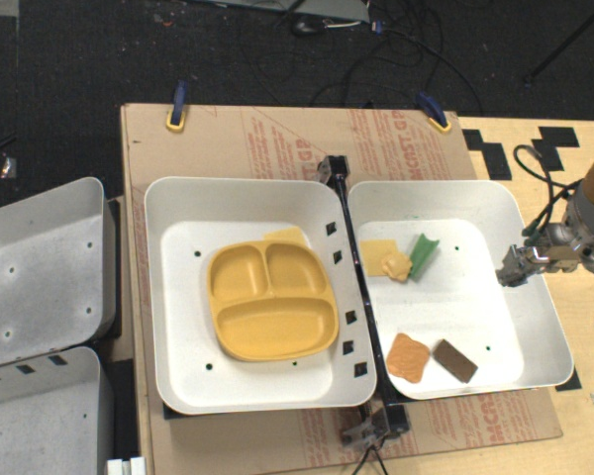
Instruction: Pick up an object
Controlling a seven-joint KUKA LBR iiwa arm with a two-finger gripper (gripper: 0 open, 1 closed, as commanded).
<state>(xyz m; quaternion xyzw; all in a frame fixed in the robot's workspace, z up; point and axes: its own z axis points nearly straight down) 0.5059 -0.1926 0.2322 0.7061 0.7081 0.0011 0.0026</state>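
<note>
Lettering on the board (277, 146) is red but unreadable; my gripper (516, 265) hovers at the right bin's (475, 201) edge, grip state unclear.

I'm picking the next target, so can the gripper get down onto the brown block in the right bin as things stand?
Probably yes. The brown block lies flat with open space above it; only the orange piece sits close on one side. The gripper hangs over the same bin's right rim.
</note>
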